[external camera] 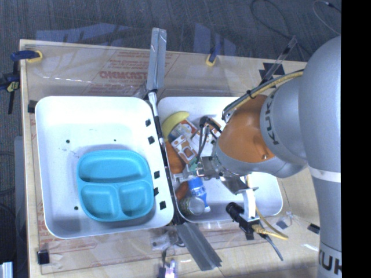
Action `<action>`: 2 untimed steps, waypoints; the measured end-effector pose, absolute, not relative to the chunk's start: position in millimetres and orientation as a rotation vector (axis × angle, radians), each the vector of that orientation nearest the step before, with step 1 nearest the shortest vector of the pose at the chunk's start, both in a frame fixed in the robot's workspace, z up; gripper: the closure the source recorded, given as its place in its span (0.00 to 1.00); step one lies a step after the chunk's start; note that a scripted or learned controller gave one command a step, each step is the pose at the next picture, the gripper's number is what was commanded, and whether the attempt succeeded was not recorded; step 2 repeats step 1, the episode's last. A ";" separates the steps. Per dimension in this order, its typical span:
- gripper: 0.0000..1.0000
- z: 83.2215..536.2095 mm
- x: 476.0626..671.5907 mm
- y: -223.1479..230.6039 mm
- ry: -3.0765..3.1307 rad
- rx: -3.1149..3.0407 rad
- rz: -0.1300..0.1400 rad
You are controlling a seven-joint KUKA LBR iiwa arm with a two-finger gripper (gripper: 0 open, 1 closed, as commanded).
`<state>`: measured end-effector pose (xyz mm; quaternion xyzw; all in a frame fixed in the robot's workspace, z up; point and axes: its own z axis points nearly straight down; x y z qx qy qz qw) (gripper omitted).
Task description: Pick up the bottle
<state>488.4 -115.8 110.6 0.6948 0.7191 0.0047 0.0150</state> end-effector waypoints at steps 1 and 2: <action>1.00 234.8 506.3 -69.6 2.200 2.245 -0.001; 1.00 234.8 506.3 -69.6 2.200 2.245 -0.001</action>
